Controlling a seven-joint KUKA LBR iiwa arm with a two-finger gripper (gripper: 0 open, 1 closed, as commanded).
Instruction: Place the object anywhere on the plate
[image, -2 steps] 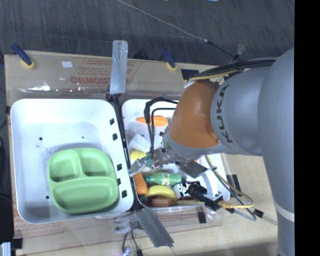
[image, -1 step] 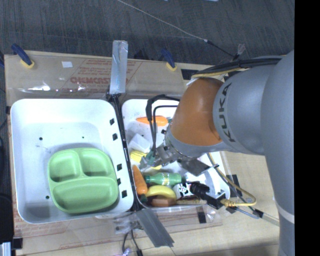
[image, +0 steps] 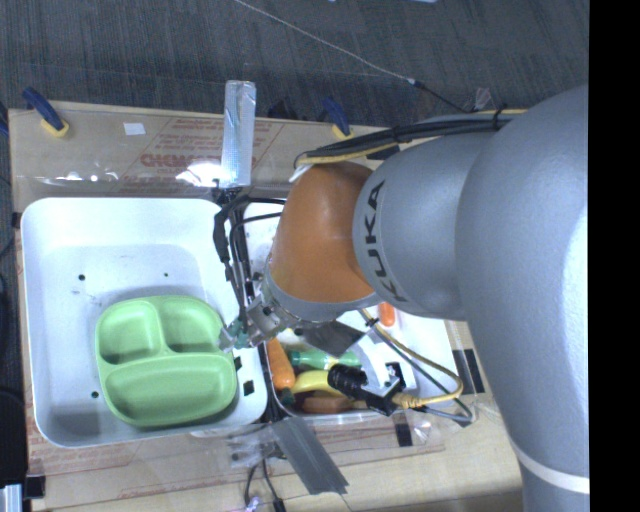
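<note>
1. Camera view: your objects, toy food (image: 310, 380) in yellow, orange and green, lie in the right bin (image: 430, 335) under the arm (image: 450, 220); probably light, hard, slick plastic, so grip mid-body. The green plate (image: 160, 365) waits left.
2. Gripper (image: 243, 330): cannot tell its state.
3. "KUKA" reads on the arm.

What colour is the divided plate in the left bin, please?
Light green plastic divided plate, seen in the camera view.
</note>
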